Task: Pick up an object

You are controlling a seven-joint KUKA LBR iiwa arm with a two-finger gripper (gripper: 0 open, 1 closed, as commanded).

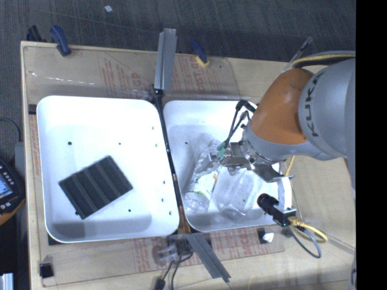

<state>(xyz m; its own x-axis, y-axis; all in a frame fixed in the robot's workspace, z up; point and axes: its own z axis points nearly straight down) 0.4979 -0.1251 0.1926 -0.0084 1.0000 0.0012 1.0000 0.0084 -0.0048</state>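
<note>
Nearest rim: the bench (pixel 109 255) is carrying both bins; a metal bracket (pixel 208 260) is poking out at 6 o'clock, between their front edges.
Left bin (pixel 54 116): it is holding one dark ribbed panel (pixel 95 186), lying flat and skewed toward 8 o'clock of the view.
Right bin (pixel 181 116): it is holding a heap of clear plastic items (pixel 217 189), bottle-like and crumpled, bunched around its middle and front; their outlines are blurring into the white floor.
Gripper (pixel 230 159): it is hanging low over the heap at about 3 o'clock of the view, under the arm's orange band (pixel 275 116); whether it is gripping anything I cannot tell.
Task's thing: probably one of the clear items directly under the gripper; which one is unclear.
Risk: the clear pieces are looking slick and light, so one may be squeezing out sideways as the claw closes; they are also overlapping, so a neighbour may be dragging along and dropping off.
Risk two: the arm is working close to the bin's right wall (pixel 289 189), so a lift may be knocking it.
Surface: a pale board, with blue clamps (pixel 60 41) gripping its far edge at 11 and 12 o'clock.
Room: dark carpet (pixel 242 11) is running beyond the bench at 12 o'clock.
</note>
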